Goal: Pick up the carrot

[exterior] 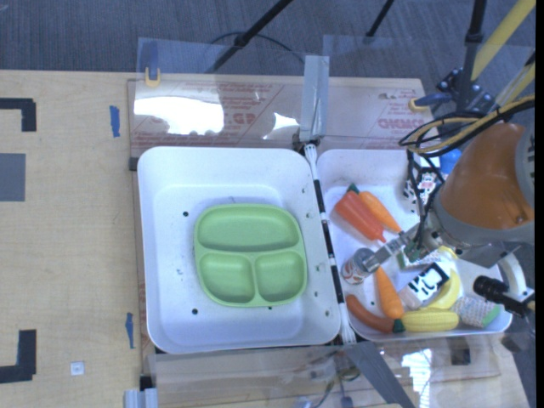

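Currently carrot (366, 214) lies unlifted at 12 o'clock of right bin (374, 163). Gripper (367, 260) hovers at its 6 o'clock, grip state undeterminable. Pick not done; approach, grasp, lift remain.

Pale wood worktop (68, 253) spans left side, marked with black corner brackets (21, 113) and blue tape strips (115, 120). Grey-blue carpet floor (85, 15) beyond far edge. Black tripod legs (272, 15) cross floor at top; yellow pole (501, 32) slants top right. Clear plastic panels (221, 109) stand behind bins, catching bright glare from overhead light. Cardboard (382, 104) with red print behind right bin.
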`<state>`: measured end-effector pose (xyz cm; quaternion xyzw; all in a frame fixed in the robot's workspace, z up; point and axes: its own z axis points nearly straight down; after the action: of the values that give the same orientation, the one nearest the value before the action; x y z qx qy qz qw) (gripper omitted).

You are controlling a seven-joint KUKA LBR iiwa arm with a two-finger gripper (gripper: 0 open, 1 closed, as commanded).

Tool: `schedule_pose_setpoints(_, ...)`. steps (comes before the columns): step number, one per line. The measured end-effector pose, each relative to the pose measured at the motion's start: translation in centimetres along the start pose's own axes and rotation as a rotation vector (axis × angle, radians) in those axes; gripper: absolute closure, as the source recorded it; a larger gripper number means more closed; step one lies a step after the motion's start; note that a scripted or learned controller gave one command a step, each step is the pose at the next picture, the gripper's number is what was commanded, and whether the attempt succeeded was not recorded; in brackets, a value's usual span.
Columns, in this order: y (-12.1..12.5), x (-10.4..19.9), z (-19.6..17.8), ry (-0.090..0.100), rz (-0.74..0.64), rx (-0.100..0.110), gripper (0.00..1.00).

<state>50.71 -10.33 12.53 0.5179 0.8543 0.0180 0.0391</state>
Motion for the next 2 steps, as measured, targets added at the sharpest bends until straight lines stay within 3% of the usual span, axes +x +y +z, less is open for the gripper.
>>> schedule_pose_setpoints(1, 0.55, 0.52, -1.41, 0.011, -0.010, -0.005, 1.00)
schedule_pose_setpoints(2, 0.54, 0.46, -1.47, 0.010, -0.009, -0.005, 0.00)
